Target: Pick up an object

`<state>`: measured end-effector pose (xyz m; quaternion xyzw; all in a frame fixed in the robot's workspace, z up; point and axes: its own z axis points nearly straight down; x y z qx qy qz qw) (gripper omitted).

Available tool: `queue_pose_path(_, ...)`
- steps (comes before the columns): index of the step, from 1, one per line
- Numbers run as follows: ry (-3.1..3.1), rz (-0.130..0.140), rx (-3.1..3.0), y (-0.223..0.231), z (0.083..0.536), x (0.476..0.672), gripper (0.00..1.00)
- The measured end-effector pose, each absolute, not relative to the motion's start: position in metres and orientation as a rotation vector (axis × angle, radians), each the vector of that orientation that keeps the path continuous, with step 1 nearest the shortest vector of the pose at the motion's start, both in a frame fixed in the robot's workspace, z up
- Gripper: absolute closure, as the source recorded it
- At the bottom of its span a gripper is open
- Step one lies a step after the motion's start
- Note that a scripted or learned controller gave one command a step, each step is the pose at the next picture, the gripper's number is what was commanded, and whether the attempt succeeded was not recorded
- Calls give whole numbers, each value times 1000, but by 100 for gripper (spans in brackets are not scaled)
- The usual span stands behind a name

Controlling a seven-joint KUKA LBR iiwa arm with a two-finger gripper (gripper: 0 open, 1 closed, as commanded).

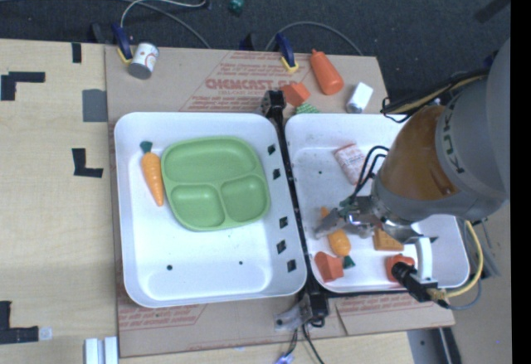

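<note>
My gripper (pixel 342 219) hangs low over the middle of the right bin (pixel 311 147), under the arm's orange band (pixel 415 163). Just below it lies a small orange piece (pixel 338 243). A red-orange piece with a green tip (pixel 329 269) sits near the bin's front edge. An orange wedge (pixel 387 240) and a red piece (pixel 401 264) lie to the gripper's right, partly under the wrist. Toward the back of the bin is a pink and white packet (pixel 349 158). Nothing is visibly held.
The left bin (pixel 133 213) holds a green divided plate (pixel 217 182) and a toy carrot (pixel 152 176). Behind the bins on the cardboard are an orange bottle (pixel 326 72), an orange block (pixel 296 94), a white cube (pixel 360 97) and a small can (pixel 143 60).
</note>
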<state>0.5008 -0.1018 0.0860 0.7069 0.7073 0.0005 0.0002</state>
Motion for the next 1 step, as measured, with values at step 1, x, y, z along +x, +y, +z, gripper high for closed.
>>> queue_pose_path(1,2219,2,2219,-102,96,502,100)
